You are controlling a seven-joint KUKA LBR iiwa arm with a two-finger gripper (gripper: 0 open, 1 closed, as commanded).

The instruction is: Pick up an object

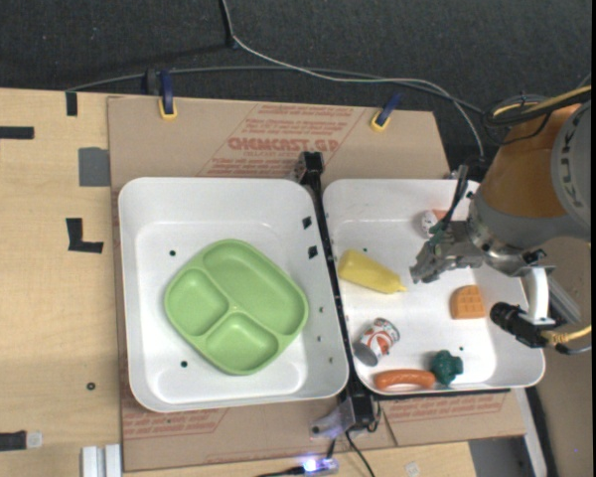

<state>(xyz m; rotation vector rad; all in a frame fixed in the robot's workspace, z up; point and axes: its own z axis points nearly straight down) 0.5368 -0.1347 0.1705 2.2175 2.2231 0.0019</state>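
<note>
**One gripper low over the right bin, five small items spread below**

One gripper (429, 262) hangs over the right bin (377, 199), its dark fingers pointing down near the bin's middle; whether they are spread or closed cannot be told from this angle, and nothing shows between them. Just left of it lies a yellow wedge (370, 272). An orange waffle-like block (467, 302) sits to the right, under the wrist. Toward the front edge are a small red-and-white can (377, 340), a red sausage (404, 378) and a green broccoli piece (445, 367) touching its end. The left bin (144, 217) holds a green divided plate (235, 306).
</note>
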